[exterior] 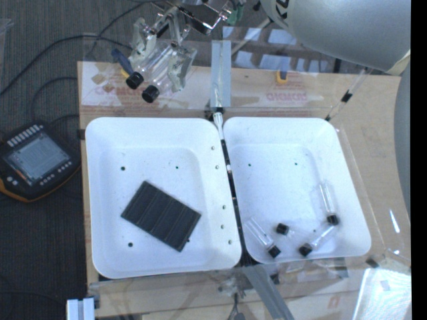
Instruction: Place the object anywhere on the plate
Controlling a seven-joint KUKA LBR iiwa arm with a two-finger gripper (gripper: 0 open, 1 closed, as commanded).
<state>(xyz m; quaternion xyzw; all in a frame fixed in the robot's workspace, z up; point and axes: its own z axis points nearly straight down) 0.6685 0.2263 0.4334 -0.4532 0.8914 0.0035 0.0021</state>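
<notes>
Grey arm (340, 12) loomed closest to cam, up and to the right of the plate (161, 216). Gripper (141, 87) hung beyond the plate's far side, above bench (373, 105) behind left bin (100, 179); black-tipped fingers (134, 81) stood apart w/ nothing between. Clear vials (327, 204) w/ black caps lay right of the plate in right bin (280, 139), well apart from it.

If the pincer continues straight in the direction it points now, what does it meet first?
Probably the bench beyond the left bin's far rim: the pincer points down-left there. Depth is unclear.
</notes>
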